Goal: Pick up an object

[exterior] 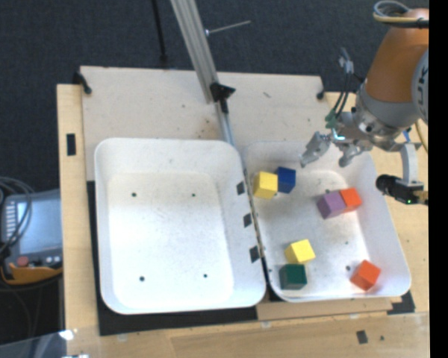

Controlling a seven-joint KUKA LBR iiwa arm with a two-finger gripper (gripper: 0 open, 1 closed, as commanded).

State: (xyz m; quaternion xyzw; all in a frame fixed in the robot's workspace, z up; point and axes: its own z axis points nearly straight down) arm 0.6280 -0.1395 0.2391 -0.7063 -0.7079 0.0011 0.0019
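My gripper (331,154) hangs over the far edge of the right bin (381,222), open, with nothing between its fingers. Below it in that bin lie several blocks. A yellow block (266,185) touches a blue block (286,179) at the bin's far left. A purple block (331,203) sits against an orange block (350,198), just in front of the gripper. Nearer the front are a second yellow block (300,251), a green block (293,276) and another orange block (366,274).
The left bin (134,162) stands beside the right one. A slanted metal rail (196,39) runs from the top down to the gap between the bins. A grey device with cables (26,233) sits at the bench's left edge.
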